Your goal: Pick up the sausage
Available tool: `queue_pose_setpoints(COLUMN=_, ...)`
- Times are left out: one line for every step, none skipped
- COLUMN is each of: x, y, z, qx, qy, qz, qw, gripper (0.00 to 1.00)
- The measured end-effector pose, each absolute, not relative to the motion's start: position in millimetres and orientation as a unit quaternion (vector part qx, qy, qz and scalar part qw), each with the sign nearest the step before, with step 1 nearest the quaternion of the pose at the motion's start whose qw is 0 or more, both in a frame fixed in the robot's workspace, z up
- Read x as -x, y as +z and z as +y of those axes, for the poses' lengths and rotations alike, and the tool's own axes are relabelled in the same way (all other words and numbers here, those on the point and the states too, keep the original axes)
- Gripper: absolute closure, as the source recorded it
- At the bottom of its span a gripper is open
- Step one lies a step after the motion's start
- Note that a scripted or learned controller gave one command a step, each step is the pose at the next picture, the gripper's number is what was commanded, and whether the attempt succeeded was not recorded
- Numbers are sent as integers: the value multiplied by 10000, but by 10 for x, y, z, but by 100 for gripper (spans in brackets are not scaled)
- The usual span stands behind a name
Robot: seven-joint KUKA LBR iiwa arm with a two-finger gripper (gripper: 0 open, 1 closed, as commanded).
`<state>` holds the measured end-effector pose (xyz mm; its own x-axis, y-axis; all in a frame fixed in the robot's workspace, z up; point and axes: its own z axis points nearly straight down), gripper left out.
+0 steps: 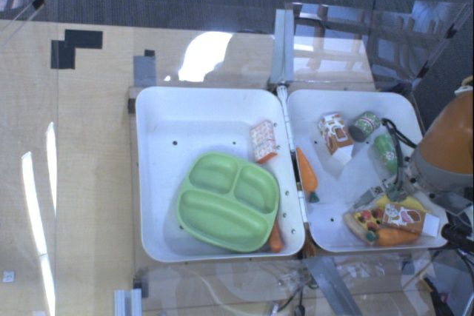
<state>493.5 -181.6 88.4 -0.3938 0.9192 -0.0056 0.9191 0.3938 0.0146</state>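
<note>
An orange, sausage-shaped piece (396,235) lies along the front wall of the right bin (348,103). It is pressed against a pizza slice (366,221) and a small carton (404,216). My gripper (386,192) reaches in from the right, low over this cluster and just behind the carton. The grey arm with its orange band (446,148) covers the bin's right side. The gripper's tip is hard to make out among the toys, and I see nothing held in it.
The right bin also holds a carrot (306,172) by the divider, a house-printed carton (335,133), a dark can (364,125) and a green item (385,148). In the left bin (159,159) sit a green divided plate (227,201), a small packet (263,140) and an orange-brown stub (275,237).
</note>
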Motion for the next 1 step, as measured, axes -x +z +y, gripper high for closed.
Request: queue_pose_setpoints(x=-4970, y=987, z=-1823, qx=-5496, qy=56, qz=8354, qw=96, gripper=100)
